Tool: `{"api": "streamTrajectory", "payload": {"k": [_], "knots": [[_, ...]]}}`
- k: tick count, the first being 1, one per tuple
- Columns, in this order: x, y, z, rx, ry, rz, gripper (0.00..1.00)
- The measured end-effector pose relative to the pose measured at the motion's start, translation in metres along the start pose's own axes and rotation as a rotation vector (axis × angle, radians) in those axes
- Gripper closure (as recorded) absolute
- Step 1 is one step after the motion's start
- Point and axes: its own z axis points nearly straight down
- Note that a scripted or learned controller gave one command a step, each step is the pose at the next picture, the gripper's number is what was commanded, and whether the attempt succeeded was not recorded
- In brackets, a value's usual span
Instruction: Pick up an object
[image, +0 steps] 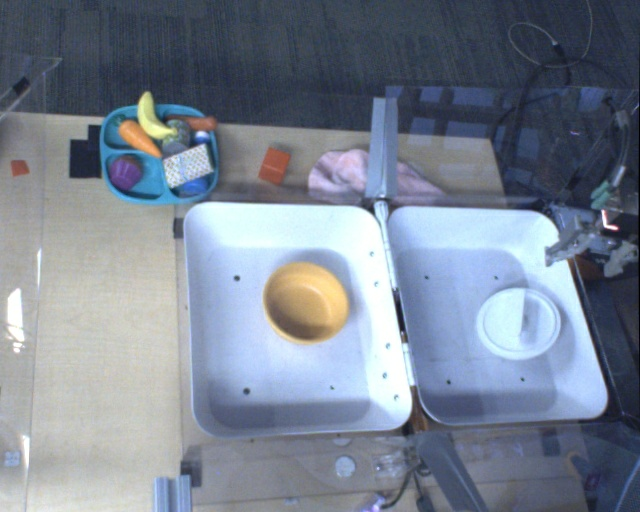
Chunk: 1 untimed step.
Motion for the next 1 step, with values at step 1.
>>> {"api": "streamTrajectory", "payload": {"k": [1], "knots": [[0.0582, 0.0874, 0.0445, 0.006, 0.001, 0.151, 0.0]]}}
